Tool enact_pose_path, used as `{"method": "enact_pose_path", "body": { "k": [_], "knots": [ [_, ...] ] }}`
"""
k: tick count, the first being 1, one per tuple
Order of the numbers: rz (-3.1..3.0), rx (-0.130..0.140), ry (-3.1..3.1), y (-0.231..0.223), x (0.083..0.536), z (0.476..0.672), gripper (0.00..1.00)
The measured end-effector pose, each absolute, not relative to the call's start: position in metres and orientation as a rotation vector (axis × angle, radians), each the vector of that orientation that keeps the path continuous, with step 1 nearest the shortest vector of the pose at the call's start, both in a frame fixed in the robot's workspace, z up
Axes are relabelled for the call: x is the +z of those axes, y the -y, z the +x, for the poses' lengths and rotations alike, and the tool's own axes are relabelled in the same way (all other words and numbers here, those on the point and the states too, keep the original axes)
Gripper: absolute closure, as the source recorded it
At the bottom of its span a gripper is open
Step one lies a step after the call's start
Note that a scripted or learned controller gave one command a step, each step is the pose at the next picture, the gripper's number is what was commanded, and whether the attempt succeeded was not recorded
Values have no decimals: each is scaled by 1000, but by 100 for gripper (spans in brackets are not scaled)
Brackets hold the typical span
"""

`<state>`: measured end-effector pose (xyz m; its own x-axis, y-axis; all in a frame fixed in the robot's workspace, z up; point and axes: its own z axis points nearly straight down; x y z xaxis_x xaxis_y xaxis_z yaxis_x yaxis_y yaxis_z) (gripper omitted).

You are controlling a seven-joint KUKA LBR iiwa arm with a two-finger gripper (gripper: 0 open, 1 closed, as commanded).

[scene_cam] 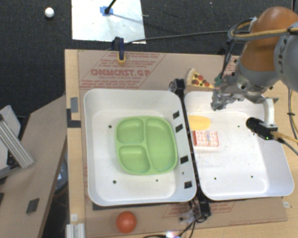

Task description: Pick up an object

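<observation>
Two items hug the right bin's (268, 182) left edge; pincer (219, 103) above.

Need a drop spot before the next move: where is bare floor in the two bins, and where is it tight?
Right bin: the near half and right side are bare. Its far-left corner is crowded, with the yellow piece, the red-patterned card and the gripper above. Left bin: the green divided tray fills the middle, leaving bare strips around it, widest on the left side.
</observation>
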<state>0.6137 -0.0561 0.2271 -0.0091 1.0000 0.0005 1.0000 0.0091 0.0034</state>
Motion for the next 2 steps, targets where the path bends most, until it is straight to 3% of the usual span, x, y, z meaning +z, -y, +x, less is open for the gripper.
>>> {"method": "enact_pose_path", "body": {
  "k": [2],
  "knots": [
    [2210, 5, -2232, -53, 216, 630, 100]
  ]
}}
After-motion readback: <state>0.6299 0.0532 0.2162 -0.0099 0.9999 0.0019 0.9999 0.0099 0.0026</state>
